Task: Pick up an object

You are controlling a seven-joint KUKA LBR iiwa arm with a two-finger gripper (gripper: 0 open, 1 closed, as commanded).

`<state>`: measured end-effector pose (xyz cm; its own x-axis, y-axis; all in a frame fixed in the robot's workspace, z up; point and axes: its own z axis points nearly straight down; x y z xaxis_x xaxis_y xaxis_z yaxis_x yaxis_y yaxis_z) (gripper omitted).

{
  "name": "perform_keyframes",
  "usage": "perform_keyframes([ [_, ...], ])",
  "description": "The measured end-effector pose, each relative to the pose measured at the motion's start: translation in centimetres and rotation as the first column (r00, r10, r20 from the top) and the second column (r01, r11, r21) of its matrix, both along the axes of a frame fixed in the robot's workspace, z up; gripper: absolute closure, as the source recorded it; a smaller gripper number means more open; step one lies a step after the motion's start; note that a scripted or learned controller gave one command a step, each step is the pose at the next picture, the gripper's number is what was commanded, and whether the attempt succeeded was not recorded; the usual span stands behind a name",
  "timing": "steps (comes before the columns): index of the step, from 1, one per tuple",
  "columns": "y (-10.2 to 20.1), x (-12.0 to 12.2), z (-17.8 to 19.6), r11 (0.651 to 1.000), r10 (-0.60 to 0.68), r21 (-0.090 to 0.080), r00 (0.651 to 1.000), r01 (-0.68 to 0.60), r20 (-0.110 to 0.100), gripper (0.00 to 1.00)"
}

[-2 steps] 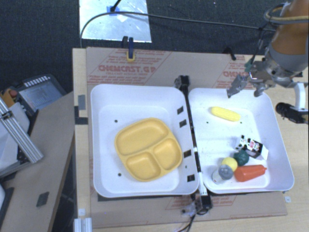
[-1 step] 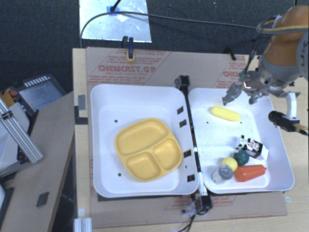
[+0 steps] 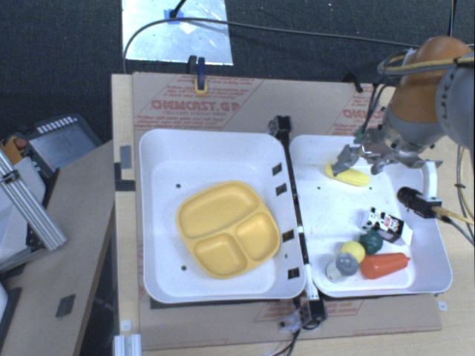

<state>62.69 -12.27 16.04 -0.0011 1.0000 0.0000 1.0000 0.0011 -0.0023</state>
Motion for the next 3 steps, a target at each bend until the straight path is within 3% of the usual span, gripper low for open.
perform_keyframes([
  [1,0.4,0.0,-6.1,1.0,0.001,0.0,1.0,-0.001,0.001,0.0],
  [2,0.4,0.2,-4.7,1.0,0.0,-0.001,1.0,0.0,0.006,1.0],
  [3,1.1,0.0,1.3,1.0,0.003,-0.001,1.0,-0.003,0.008,1.0],
])
